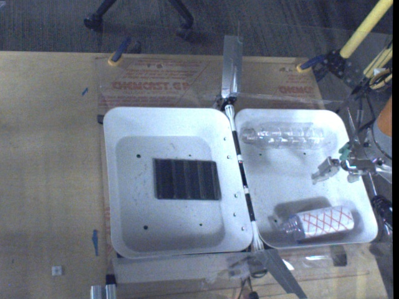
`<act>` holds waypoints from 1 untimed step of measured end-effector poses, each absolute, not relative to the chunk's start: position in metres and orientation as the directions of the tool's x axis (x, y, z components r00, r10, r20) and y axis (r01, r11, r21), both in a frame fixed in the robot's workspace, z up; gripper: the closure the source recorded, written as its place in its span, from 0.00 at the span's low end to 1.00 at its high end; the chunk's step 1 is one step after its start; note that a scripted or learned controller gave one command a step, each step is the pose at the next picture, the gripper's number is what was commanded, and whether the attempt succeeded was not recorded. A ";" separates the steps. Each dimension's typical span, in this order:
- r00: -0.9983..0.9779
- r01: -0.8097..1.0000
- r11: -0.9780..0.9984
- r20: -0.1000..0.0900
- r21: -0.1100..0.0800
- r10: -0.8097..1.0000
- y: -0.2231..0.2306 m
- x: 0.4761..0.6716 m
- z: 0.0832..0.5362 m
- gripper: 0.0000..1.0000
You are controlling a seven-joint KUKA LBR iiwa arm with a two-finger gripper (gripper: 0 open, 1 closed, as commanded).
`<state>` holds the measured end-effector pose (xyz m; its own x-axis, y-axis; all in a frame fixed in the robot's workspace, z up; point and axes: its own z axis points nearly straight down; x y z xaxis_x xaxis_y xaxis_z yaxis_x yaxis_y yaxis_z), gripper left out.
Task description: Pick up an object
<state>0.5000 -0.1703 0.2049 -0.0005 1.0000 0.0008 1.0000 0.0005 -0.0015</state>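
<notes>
Two bottles lie in the right bin (349,126) on my overhead feed: a clear one (283,136) near the far wall, a red-checked one (321,223) near the front. The tool (324,170) hangs between them, fingers apart, gripping nothing. I judge I'm at the approach step; next I must centre over one bottle and descend.
</notes>
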 end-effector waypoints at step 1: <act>0.124 0.992 -0.124 0.001 -0.003 0.992 -0.100 0.483 0.159 0.00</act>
